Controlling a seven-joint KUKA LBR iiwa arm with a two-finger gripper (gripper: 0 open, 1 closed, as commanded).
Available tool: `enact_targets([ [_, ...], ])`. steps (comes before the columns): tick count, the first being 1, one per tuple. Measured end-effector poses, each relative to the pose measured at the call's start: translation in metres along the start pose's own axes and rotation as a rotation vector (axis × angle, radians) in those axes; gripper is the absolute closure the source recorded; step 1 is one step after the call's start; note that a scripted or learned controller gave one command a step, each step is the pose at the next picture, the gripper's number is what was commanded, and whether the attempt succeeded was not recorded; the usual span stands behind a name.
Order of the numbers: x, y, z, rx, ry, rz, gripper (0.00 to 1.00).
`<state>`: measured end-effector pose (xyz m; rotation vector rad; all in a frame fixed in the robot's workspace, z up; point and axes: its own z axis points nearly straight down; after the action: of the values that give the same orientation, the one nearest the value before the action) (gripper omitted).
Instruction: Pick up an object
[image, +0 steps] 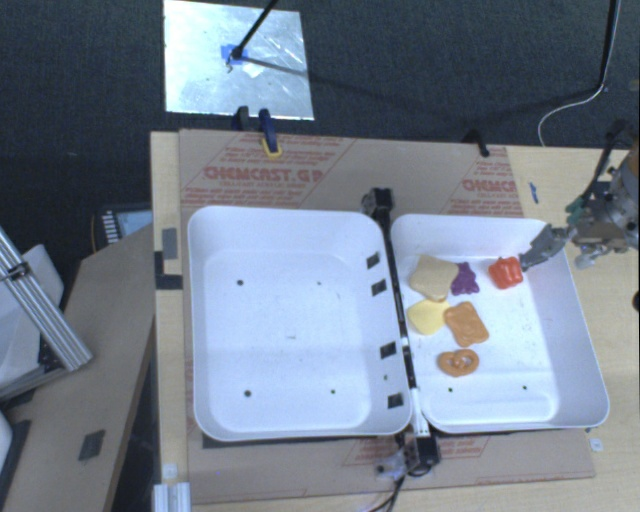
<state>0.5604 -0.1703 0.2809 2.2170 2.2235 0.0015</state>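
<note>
Two shallow white plastic bins sit side by side on a brown cardboard sheet (300, 165) printed with red lettering. The left bin (290, 320) is smooth and glossy with rounded corners and a few small dark dots on its floor. The right bin (560, 390) carries a cluster of small toys in its upper left part.

Toys, all looking like moulded plastic or rubber: a tan bread-slice shape (432, 276) at about 10 o'clock in the bin; a small purple figure (464, 279) just beside it on the right; a red lumpy piece (506, 272) at about 12 o'clock, near the back wall. Below them are a pale yellow rounded piece (426, 318), an orange flat piece (466, 324) touching or nearly touching it, and an orange pretzel shape (459, 362) at about 7 o'clock from that.

The gripper (540, 250) comes in from 3 o'clock, grey metal, its tip slanted down over the bin's back right rim, just beside the red piece. Nothing is visibly pinched; I cannot tell whether the jaws are spread or pressed together.

Black clips run along the seam between the bins. A shiny crinkled foil square (238, 60) lies at 12 o'clock on the dark carpet, and an aluminium rail (40, 310) stands at 9 o'clock.
</note>
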Motion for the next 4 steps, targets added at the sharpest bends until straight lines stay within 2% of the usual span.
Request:
enact_targets([
  [1, 0.102, 0.032, 0.010, -0.002, 0.001, -0.009, 0.00],
  [2, 0.020, -0.048, 0.004, 0.002, -0.001, 0.011, 0.00],
  [3, 0.024, -0.044, -0.007, -0.003, -0.001, -0.002, 1.00],
  [4, 0.066, -0.049, -0.151, -0.012, -0.001, -0.006, 1.00],
])
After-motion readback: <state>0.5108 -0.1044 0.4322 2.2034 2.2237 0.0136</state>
